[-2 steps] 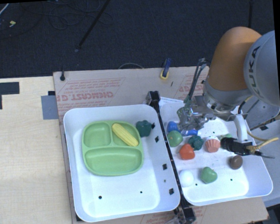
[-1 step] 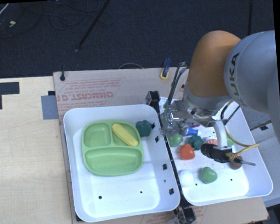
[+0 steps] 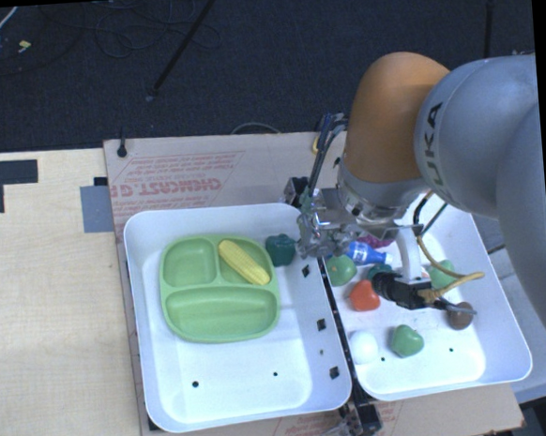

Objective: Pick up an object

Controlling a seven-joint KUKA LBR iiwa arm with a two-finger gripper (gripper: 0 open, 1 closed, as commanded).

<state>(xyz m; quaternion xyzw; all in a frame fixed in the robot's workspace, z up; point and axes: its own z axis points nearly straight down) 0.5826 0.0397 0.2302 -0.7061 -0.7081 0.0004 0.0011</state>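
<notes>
A dark carpeted floor [image 3: 241, 55] strewn with cables is seen behind a pale wooden tabletop [image 3: 46, 324], on which a sheet of printed cardboard [image 3: 204, 175] is laid under two white bins. The grey arm [image 3: 493, 148] with its orange band [image 3: 392, 118] is extended from the right over the seam between the bins. The left bin [image 3: 230, 385] is occupied by a green divided plate [image 3: 219, 306], and a yellow corn cob [image 3: 244, 262] is laid in the plate's upper right compartment. A dark green object [image 3: 280, 249] is placed just beside the plate, near the tool [image 3: 316, 232]. Whether the tool is apart or together cannot be told. In the right bin [image 3: 472, 357] a green round piece [image 3: 341, 270], a red piece [image 3: 364, 296], a white ball [image 3: 363, 347] and a green pepper [image 3: 406, 340] are scattered.
</notes>
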